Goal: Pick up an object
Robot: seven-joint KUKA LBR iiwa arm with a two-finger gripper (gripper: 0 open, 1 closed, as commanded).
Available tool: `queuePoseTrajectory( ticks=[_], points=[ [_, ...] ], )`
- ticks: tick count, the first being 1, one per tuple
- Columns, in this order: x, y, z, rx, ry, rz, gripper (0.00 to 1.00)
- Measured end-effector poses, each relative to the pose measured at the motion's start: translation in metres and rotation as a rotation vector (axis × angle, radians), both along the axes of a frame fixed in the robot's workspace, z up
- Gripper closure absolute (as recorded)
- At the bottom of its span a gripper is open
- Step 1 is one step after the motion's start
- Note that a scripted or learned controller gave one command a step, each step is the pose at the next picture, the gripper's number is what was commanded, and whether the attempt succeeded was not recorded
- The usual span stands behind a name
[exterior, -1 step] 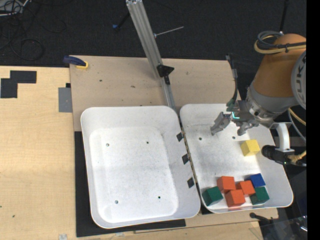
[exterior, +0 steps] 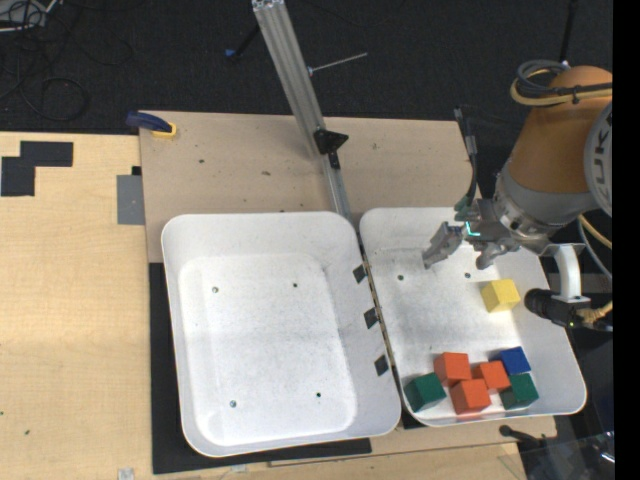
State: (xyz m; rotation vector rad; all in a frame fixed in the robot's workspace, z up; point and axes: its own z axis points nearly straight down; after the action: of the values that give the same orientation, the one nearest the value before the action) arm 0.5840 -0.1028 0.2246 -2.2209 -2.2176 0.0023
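Claw (exterior: 462, 251) open above right bin (exterior: 420, 313) holding blocks (exterior: 472, 378).

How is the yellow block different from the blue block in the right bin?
The yellow block lies alone, apart from the others; the blue block sits in the cluster at the bin's near end, against an orange block. The yellow block lies closer to the gripper than the blue one. Both are small cubes of similar size in the right bin.
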Motion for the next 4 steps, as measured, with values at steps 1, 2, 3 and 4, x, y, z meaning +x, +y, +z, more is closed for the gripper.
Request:
queuePoseTrajectory(
  ticks=[1, 2, 3, 4],
  points=[
    [-0.004, -0.007, -0.061, 0.000, 0.007, 0.001, 0.00],
    [-0.016, -0.005, -0.119, 0.001, 0.007, 0.001, 0.00],
    [-0.015, -0.005, -0.132, -0.001, -0.001, -0.002, 0.00],
    [-0.016, -0.007, -0.122, 0.002, 0.000, -0.011, 1.00]
  ],
)
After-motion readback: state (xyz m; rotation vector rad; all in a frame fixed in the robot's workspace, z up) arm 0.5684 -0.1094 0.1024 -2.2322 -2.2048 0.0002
